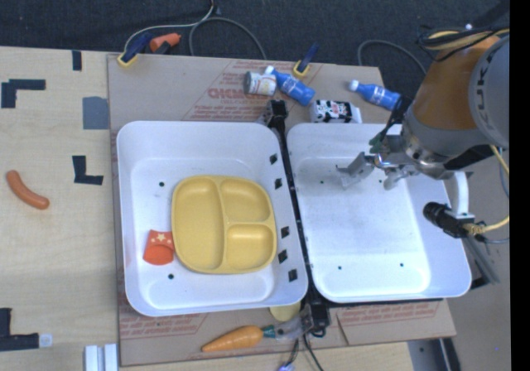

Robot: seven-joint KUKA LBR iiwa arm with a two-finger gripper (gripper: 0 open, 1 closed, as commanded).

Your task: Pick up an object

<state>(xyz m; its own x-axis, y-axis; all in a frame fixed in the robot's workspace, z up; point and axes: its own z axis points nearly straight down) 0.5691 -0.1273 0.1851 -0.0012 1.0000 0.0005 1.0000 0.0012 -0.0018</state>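
A yellow divided plate (224, 224) lies in the left bin (132, 146). A small orange-red object (159, 248) rests beside the plate's left edge. My gripper (370, 175) hangs over the far part of the right bin (364, 278), well to the right of both objects. Its two grey fingers (352, 170) are spread apart and open, with nothing between them. The grey arm with its orange band (451, 100) reaches in from the right.
Outside the bins, an orange carrot (234, 339) lies at the front and a sausage (27, 190) at the far left. Two blue bottles (296, 88) (375, 94), a black-and-white item (335, 112) and a clamp (149, 45) sit behind the bins.
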